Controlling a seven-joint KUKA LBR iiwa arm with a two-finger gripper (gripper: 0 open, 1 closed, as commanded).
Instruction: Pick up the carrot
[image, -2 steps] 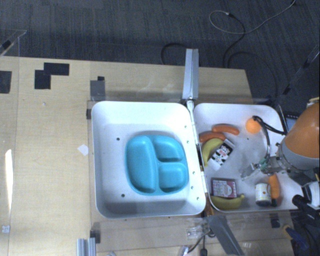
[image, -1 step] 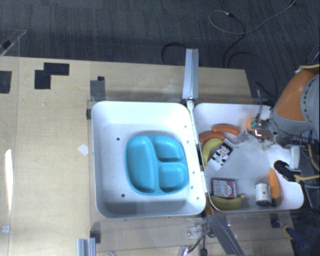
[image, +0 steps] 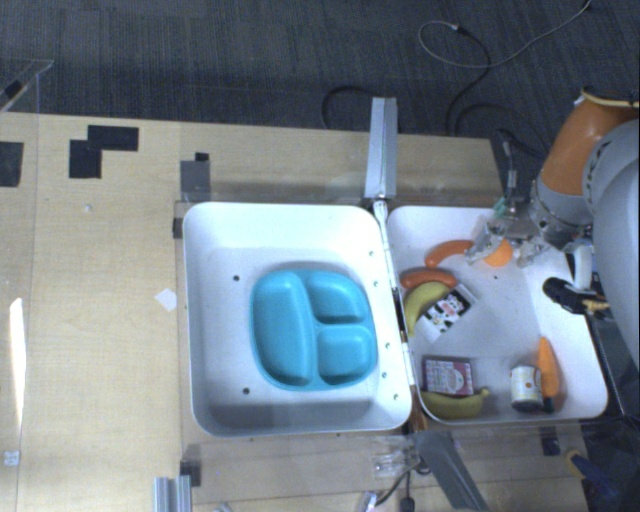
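The arm (image: 590, 170) is brought in over the back of the right bin (image: 500, 330), and the fingers (image: 507, 240) are set low above a long orange thing that is taken to be the carrot (image: 447, 250). It lies near the bin's back wall, and its right end is partly covered by the metal of the wrist. How far the fingers stand open, and whether anything is held between them, cannot be told from this slant.

Several risks are judged to follow. The carrot is approached at its very end, so it could be tipped or squeezed out sideways when a lift is tried. A reddish sausage (image: 425, 276) lies just beside it, with a banana (image: 424, 300) just in front, and either could be nudged or caught along with it.

A second orange, tapered thing (image: 546, 366) is seen at the front right of the same bin, touching or just beside a small can (image: 522, 386). If that one is the carrot meant, the wrong thing is being addressed. The left bin (image: 215, 320), with its blue tray (image: 310, 325), is well apart from all this.
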